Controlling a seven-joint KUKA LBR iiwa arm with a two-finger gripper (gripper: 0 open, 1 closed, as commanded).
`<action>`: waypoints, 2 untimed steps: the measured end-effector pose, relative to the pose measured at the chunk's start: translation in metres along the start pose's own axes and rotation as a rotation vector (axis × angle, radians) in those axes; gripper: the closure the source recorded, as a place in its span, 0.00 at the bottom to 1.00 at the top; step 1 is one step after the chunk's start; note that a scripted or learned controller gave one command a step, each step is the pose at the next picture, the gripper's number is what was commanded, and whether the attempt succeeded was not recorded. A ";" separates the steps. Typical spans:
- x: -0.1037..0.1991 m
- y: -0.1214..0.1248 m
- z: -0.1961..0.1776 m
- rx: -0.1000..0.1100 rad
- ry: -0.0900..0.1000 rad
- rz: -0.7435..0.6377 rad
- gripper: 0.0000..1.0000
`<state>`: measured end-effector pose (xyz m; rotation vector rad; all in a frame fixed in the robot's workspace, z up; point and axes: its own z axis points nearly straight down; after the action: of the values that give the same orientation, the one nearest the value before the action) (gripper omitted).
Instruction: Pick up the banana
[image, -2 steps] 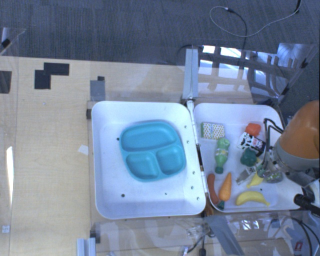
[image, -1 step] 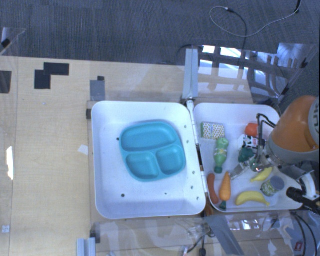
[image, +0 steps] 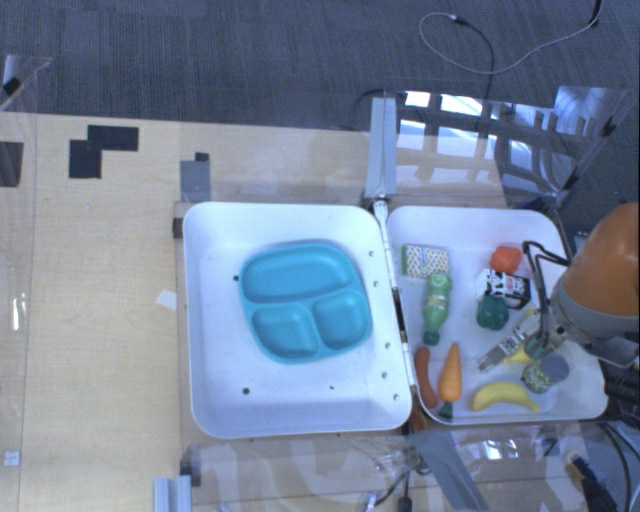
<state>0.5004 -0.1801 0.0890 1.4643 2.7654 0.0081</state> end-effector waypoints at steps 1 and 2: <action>0.020 0.002 0.000 0.001 -0.005 0.075 0.00; 0.022 0.004 -0.010 0.000 0.000 0.073 1.00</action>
<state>0.4914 -0.1600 0.0988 1.5642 2.7107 0.0091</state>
